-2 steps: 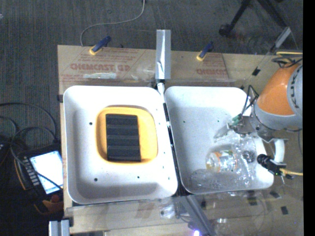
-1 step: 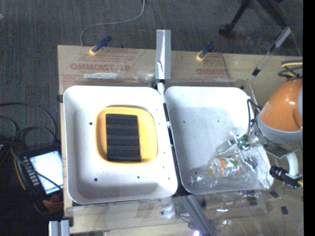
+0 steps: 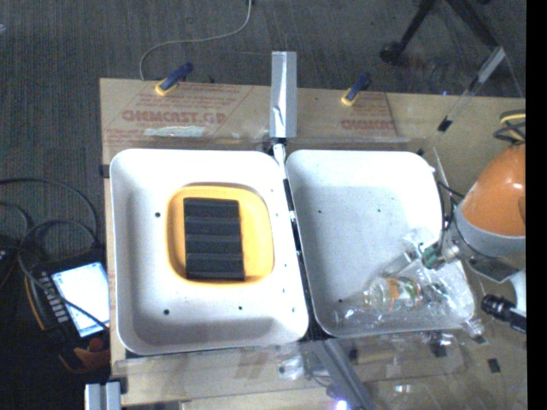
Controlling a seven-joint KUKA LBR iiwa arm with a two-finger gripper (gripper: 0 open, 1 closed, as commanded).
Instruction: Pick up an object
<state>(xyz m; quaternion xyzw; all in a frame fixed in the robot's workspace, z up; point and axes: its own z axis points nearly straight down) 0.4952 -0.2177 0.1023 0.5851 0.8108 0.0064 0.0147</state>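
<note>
Arm positioned at right edge of right bin; grip state cannot be determined.

A clear crinkled plastic item with an orange patch [image 3: 402, 293] is seen in the lower right corner of the right shallow white bin [image 3: 350, 195], just beside the two-finger gripper [image 3: 432, 256]. A yellow tray with a black ribbed insert [image 3: 218, 233] is centred in the left shallow white bin [image 3: 137, 254].

Both bins [image 3: 359, 186] look smooth matt white plastic. Yellow tray [image 3: 261, 229] glossy, w/ ribbed matt black pad [image 3: 214, 239]. Clear crinkly plastic bottle [image 3: 395, 293]; bench [image 3: 214, 114] bare wood.
</note>
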